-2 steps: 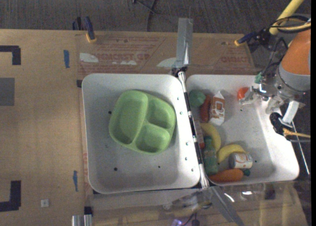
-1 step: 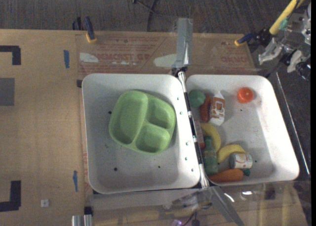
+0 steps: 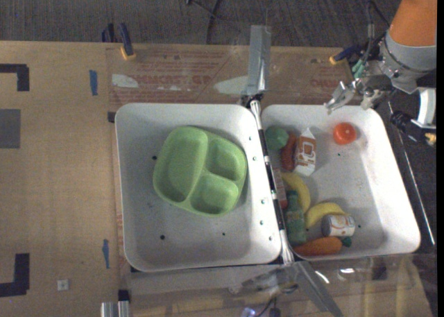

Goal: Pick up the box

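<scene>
The box [image 3: 305,152] is a small white and brown carton lying in the right bin [image 3: 388,191], near its upper left corner. A reddish-brown piece [image 3: 288,157] lies against its left side. My gripper [image 3: 350,101] hovers over the bin's far rim, up and to the right of the box and well apart from it. Its fingers [image 3: 335,103] are spread open with nothing between them. A red-orange ball [image 3: 345,132] sits just below the gripper.
In the right bin there are also a green round item [image 3: 276,136], two bananas [image 3: 298,188] [image 3: 323,211], a green bottle [image 3: 295,220], a can [image 3: 338,225] and a carrot [image 3: 319,246]. A green divided plate [image 3: 201,170] lies in the left bin [image 3: 139,225].
</scene>
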You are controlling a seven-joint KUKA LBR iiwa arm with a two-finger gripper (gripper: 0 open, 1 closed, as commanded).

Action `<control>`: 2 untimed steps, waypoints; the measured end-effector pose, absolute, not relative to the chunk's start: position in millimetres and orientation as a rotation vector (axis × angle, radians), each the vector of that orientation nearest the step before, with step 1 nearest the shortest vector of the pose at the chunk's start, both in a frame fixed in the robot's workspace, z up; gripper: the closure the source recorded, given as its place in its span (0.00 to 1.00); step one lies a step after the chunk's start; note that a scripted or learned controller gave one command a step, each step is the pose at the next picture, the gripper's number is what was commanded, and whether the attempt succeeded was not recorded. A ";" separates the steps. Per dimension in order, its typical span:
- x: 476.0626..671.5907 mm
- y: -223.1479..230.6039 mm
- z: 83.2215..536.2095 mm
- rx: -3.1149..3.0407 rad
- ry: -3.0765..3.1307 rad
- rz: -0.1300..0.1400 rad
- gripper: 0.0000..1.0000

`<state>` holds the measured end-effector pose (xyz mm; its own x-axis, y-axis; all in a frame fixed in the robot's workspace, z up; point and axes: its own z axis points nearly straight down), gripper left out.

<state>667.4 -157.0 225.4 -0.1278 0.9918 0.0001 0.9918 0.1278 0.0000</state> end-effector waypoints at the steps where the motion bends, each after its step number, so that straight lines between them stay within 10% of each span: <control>1: 597.1 -178.9 97.9 -2.102 -2.336 -0.002 0.00; 2: 652.8 -214.1 266.4 -1.996 -2.434 -0.003 0.00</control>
